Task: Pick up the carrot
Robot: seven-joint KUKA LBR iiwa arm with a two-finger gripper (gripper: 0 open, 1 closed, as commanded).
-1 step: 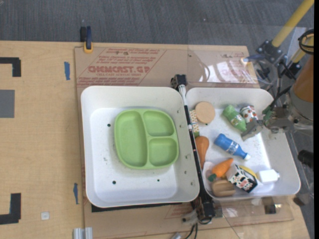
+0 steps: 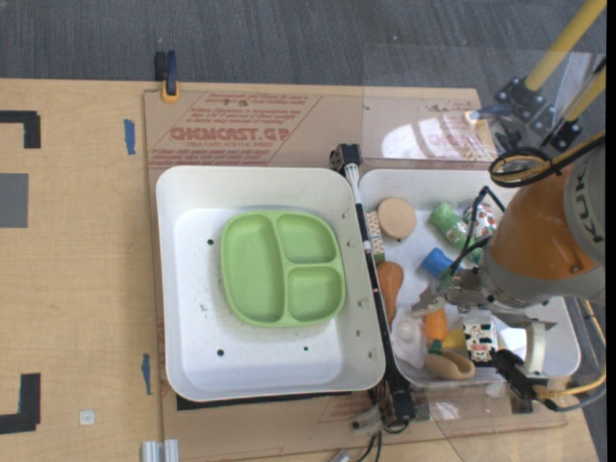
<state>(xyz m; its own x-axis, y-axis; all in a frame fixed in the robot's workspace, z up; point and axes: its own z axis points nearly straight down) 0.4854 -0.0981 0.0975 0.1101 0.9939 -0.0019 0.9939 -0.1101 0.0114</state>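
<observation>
Tool (image 2: 452, 306) low in right bin (image 2: 563, 349), grip state impossible to tell.
Mostly hidden under orange wrist; carrot (image 2: 390, 287) lying just beside, against that bin's left wall.

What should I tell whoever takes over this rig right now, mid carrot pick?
Gripper: low in the right bin, over the pile of toys; finger state can't be made out.
Carrot: lying along the right bin's left wall, beside the gripper, not visibly held.
Left bin: holds a green divided plate.
Done: arm is down in the right bin.
Left: grasp the carrot and lift it.
</observation>
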